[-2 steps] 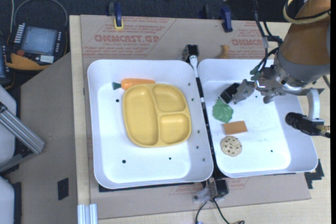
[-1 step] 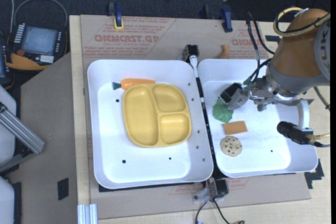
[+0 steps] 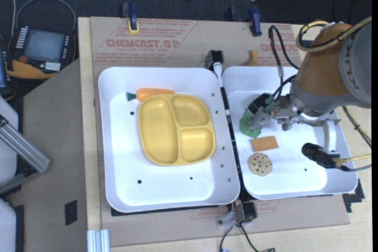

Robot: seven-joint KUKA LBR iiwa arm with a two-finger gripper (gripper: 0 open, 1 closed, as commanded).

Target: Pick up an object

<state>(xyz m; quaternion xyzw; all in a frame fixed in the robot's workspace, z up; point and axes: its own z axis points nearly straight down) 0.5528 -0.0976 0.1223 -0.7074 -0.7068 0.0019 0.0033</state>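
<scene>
- Two white bins sit side by side on the desk (image 3: pixel 91 186).
- In the left bin (image 3: pixel 165 183), a yellow plate (image 3: pixel 176 128) with three compartments takes up the middle.
- Just beyond the plate's far edge lies a carrot (image 3: pixel 155 92), its green top pointing left. It sits very close to the plate, and whether they touch is hard to call.
- The arm (image 3: pixel 325 68) reaches in from the right, its orange band above the right bin (image 3: pixel 295 180).
- The gripper (image 3: pixel 264 117) is low over that bin's left half, close to the wall shared with the other bin.
- A green thing (image 3: pixel 247 123) sits right at the gripper's left edge, against that wall.
- From this angle I can't tell whether the gripper is released or clenched, nor whether it has hold of the green thing.
- A tan, rectangular cracker (image 3: pixel 264 143) lies flat on the bin floor just nearer the camera than the gripper, with no contact visible.
- A round, speckled cookie (image 3: pixel 260 164) lies just beside the cracker, nearer the front, with a narrow gap between them.
- The green thing, cracker and cookie form a line down the left side of the right bin.
</scene>
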